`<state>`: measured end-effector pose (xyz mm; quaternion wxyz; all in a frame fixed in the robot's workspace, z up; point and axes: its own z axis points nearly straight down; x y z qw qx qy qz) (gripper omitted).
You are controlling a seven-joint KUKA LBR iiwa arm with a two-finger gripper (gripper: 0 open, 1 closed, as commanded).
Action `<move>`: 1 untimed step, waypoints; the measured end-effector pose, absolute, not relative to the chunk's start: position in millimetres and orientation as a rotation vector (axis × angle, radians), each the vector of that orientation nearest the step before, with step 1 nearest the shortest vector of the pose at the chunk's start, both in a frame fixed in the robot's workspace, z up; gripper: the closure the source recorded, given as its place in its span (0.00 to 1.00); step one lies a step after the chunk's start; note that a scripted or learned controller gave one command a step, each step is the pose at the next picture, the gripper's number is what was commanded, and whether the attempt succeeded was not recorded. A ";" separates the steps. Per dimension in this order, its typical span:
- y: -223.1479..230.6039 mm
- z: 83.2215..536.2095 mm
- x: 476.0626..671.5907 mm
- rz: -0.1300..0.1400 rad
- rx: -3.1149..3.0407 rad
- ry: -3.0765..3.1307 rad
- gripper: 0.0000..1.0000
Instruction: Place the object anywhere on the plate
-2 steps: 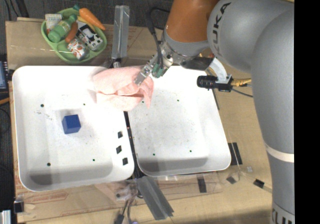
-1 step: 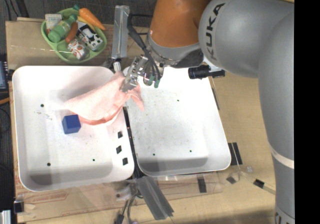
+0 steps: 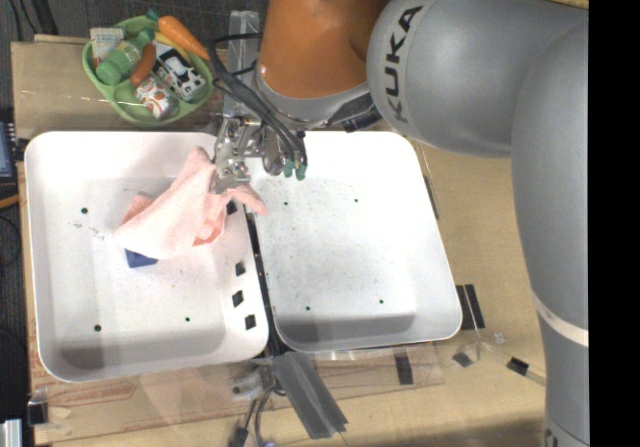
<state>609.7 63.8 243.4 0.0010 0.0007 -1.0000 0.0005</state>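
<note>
The arm (image 3: 470, 45) leans in over the back of the bench, its orange band sitting above the wrist, and the gripper (image 3: 236, 175) hangs right over the seam where the two bins meet. A pink cloth (image 3: 185, 213) trails from it. The cloth's upper corner is bunched up at the gripper, drawn to a peak, so I'd say the claw is clenched on that corner and has it lifted a little. The rest of the cloth slopes down and left into the left bin (image 3: 60, 335), where it drapes over something blue (image 3: 140, 257) that peeks out from under its lower edge. I can't tell what that blue thing is; it could be the plate the task speaks of, but too little of it shows to say.

A small pink tail hangs over the divider toward the right bin (image 3: 350, 265). Pinching a corner makes sense for a limp cloth: there is nothing rigid to grab.

Behind the left bin sits a green bowl (image 3: 145, 70) of toy food, a carrot among it, well apart from the work.

My guess is the cloth must be carried and let fall on the plate. The risk is that a corner grip slips, or that the cloth drags across the bin wall.
</note>
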 end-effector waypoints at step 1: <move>115.6 246.3 588.1 0.003 0.009 -3.139 1.00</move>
